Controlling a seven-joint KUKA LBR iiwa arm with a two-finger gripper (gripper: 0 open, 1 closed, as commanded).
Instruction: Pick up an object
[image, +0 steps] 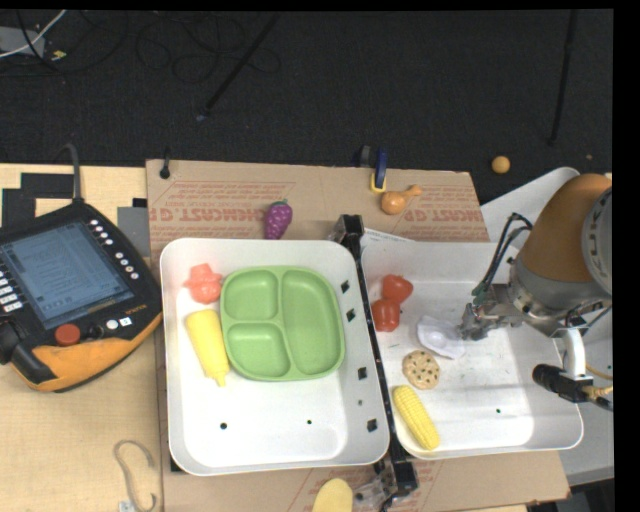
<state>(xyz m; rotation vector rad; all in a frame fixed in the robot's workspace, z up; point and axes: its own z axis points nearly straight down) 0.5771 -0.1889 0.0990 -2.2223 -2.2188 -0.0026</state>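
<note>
My gripper (474, 326) is low in the right bin (545, 425), near its middle right, and the grey arm with its orange band (565, 240) reaches in from the right. Its tip is right beside a pale white-lavender object (438, 336) on the bin floor; I cannot tell if they touch. Two red toy pieces (390, 302) lie to the left of it. A chocolate-chip cookie (422, 370) and a yellow corn cob (416, 418) lie toward the front left of that bin.
The left bin (260, 430) holds a green divided plate (280, 324), a yellow toy (207, 345) and an orange-red toy (203, 284). Purple grapes (278, 218) and an orange gourd (398, 199) lie on the cardboard behind. A teach pendant (70, 290) sits at far left.
</note>
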